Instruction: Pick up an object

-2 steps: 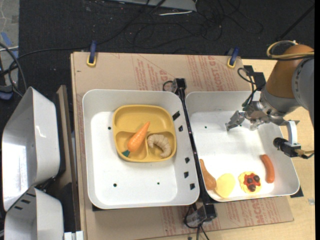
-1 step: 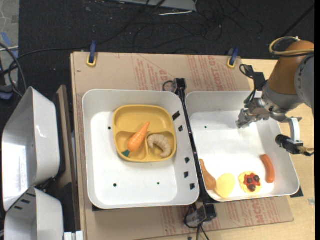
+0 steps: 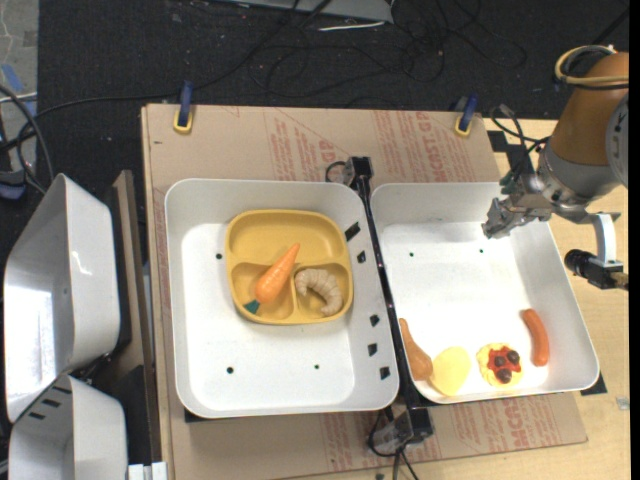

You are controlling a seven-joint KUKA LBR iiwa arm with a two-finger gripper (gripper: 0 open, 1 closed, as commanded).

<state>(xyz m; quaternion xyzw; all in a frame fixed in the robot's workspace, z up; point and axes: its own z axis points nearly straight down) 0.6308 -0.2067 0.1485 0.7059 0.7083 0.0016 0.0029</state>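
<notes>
Tool [image 3: 500, 220] over right bin [image 3: 560, 268] far corner; grip state unclear; sausage [image 3: 537, 336] well apart.

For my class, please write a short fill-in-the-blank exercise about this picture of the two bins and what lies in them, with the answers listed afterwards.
1. The yellow divided plate sits in the ______ bin.
2. On that plate, the carrot lies next to a pale ______.
3. The sausage lies in the right bin, near its ______ wall.
4. The gripper hangs over the ______ corner of the right bin.

Missing words: left; shrimp; right; far right
</notes>
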